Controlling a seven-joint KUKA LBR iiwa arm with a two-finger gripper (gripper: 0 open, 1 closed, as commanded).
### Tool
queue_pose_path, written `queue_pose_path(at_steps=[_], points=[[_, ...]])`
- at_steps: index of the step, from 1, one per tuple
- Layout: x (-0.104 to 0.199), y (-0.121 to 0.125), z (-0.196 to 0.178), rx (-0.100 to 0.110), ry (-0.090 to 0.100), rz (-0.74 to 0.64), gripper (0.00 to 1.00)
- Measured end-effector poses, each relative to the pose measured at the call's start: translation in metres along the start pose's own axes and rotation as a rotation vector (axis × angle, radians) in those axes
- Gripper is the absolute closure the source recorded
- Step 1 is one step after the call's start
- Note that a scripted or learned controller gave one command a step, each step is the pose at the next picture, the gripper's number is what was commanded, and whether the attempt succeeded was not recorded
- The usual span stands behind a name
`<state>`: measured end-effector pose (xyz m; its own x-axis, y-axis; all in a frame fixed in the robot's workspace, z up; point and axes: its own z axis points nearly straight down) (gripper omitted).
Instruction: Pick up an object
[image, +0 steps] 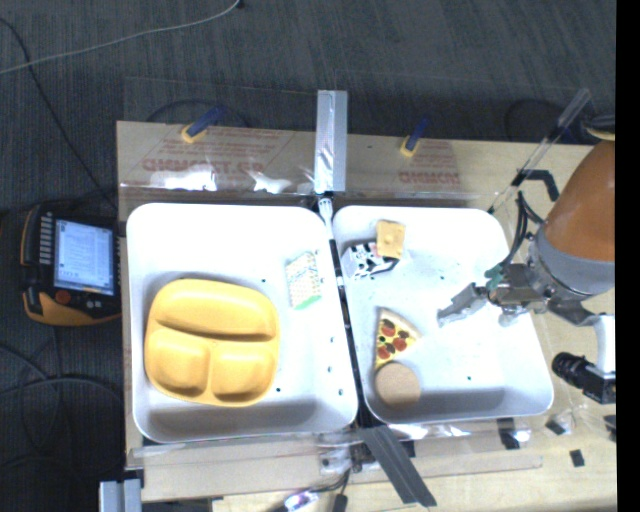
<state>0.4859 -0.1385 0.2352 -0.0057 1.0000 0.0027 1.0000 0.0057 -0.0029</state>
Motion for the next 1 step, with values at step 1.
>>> queue_pose_path(at_steps=[1], points=[[0.0021, 0.0009, -0.008, 0.002, 0.003, -0.005, 1.0]])
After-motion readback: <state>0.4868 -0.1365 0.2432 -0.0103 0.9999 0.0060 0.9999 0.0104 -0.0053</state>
